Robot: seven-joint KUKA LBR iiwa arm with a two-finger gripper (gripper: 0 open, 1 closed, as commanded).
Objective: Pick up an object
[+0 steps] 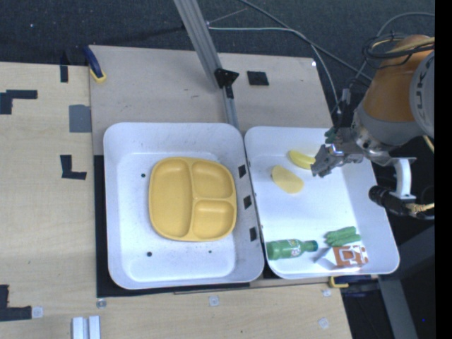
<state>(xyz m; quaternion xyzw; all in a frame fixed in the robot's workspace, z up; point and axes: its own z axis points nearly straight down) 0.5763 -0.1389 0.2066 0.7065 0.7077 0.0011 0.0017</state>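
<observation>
Gripper (324,162), grip state unclear, hovers just beside the banana (301,159) in the right bin (367,210)

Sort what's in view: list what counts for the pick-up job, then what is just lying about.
For the job:
gripper
yellow banana-like piece
pale yellow lump
green bottle
green item
orange-and-white packet
right bin

Lying about:
yellow divided tray
left bin
</observation>
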